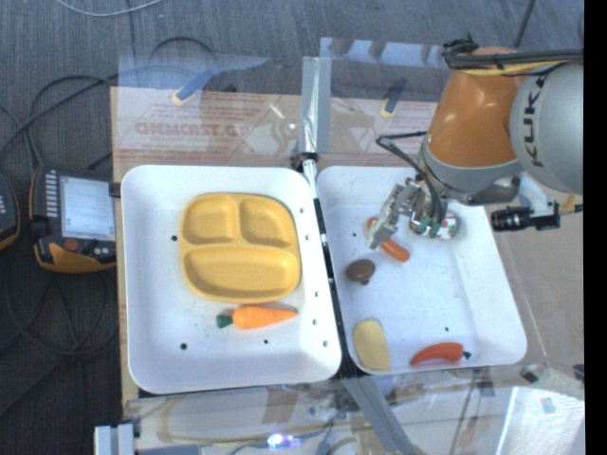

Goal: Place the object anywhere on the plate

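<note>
I've got the gripper point(384, 238), fingers spread, over the small orange piece point(395, 250) near the right bin's point(493, 282) rear edge; centre before pinching.

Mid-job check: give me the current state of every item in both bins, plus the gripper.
Yellow divided plate: left bin, nothing on it.
Toy carrot: beside plate.
Gripper: right bin, over small orange piece.
Brown piece: lying free.
Yellow piece: lying free.
Red-orange sausage: lying free.
</note>
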`<state>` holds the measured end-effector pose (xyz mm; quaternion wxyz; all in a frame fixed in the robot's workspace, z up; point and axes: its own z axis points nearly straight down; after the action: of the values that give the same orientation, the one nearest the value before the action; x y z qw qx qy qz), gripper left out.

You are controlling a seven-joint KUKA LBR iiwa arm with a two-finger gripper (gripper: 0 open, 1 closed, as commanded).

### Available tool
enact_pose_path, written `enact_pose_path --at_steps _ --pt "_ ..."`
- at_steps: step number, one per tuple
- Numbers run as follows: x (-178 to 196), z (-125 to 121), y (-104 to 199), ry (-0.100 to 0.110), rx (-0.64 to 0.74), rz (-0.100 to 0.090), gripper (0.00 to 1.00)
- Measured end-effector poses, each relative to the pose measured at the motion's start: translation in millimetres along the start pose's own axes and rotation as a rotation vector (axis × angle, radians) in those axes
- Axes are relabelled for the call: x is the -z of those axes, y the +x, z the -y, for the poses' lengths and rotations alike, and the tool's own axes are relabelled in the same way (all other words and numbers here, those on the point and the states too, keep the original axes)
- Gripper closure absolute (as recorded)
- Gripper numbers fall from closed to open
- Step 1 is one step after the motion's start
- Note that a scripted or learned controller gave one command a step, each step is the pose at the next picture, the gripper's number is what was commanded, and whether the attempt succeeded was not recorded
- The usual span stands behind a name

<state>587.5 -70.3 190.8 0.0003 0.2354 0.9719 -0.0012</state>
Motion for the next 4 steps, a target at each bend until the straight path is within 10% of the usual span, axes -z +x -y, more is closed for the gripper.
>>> enact_pose_path --at_steps 1,3,4 --pt "1 -89 -36 -0.003 -0.157 0.001 1.0" --pt "107 -37 -65 0.0 -0.06 0.004 1.0" --pt "44 -44 8 -0.001 -0.041 -0.001 1.0"
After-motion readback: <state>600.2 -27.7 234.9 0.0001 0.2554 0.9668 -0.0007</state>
